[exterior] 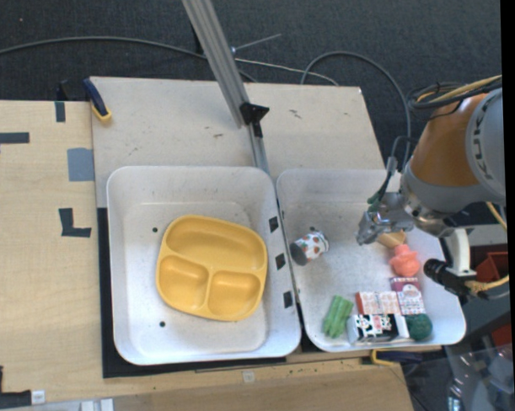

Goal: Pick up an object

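My gripper (375, 227) hangs over the right bin (324, 190), near its right side, under the grey and orange arm. A tan object (395, 238) lies just right of the fingertips and a pink-orange piece (404, 262) sits below it. A small white and brown figure (309, 246) rests to the gripper's left, near the bin divider. Along the bin's front edge lie a green block (337, 316), red and white cartons (390, 303), a black and white carton (375, 326) and a green ball (419, 326). Nothing shows between the fingers.
The left bin (131, 196) holds a yellow divided tray (211, 266). A grey metal pole (223, 54) slants from the top down to the bins' divider. Cables run across the dark floor behind the bench.
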`<action>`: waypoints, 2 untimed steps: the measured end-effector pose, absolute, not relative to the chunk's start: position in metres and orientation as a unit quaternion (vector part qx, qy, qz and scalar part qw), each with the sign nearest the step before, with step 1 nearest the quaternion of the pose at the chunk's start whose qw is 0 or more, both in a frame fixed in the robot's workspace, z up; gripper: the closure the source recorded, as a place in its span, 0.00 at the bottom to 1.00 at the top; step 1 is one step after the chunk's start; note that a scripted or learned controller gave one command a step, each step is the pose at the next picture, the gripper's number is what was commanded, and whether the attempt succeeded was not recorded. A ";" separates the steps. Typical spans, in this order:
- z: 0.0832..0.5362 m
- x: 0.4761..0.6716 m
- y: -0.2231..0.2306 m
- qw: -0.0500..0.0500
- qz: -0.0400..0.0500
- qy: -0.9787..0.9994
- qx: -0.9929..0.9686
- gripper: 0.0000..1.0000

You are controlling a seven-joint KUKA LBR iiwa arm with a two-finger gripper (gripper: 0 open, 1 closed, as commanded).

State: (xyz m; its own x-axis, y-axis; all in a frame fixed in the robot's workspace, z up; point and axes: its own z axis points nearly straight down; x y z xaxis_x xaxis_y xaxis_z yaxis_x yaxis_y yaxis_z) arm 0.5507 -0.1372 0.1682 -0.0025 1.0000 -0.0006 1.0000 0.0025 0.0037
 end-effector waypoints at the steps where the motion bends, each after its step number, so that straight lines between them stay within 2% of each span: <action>1: 0.213 0.552 -0.137 0.002 0.001 0.708 0.706 1.00; 2: 0.216 0.541 -0.075 -0.002 0.000 0.710 0.704 1.00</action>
State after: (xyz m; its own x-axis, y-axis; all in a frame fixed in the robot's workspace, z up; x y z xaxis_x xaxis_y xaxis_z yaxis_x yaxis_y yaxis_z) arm 0.5410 -0.0747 0.2159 -0.0077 1.0000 0.0028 1.0000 0.0077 -0.0024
